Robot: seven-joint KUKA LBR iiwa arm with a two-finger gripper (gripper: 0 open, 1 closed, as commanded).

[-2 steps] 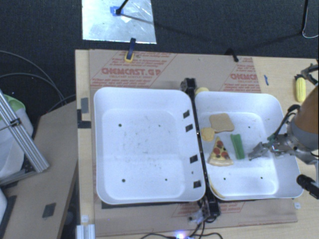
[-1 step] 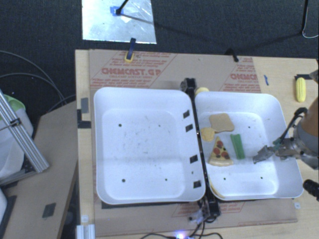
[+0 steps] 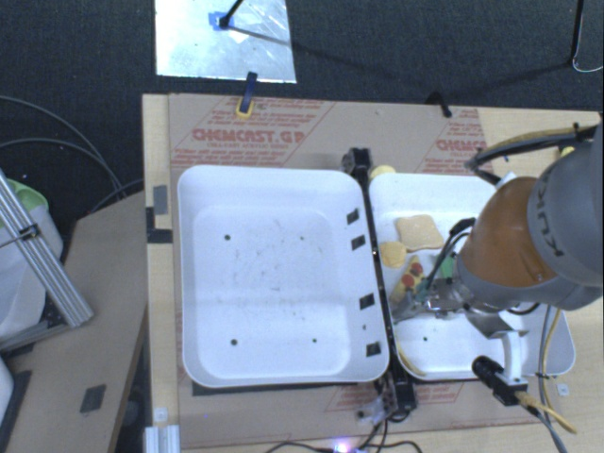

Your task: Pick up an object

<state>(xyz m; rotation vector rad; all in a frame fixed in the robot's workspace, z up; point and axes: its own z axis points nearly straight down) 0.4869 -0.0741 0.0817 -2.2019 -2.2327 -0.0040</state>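
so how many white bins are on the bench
2. The left bin sits mid-bench; the right bin lies beside it, touching along the middle divider, partly covered by the arm.

Two bins are sitting side by side on the worktop (image 3: 311,125), the left bin (image 3: 274,276) touching the right bin (image 3: 444,185) along a shared divider running front to back. The arm (image 3: 528,243) is reaching in from the right and hanging over the right bin, covering most of its right half, with the claw (image 3: 415,302) sitting low near that bin's left wall. In the right bin a flat square piece (image 3: 418,231) is lying behind a small round piece (image 3: 393,252), and a cluster of small bits (image 3: 411,274) is lying just in front of those, beside the claw.
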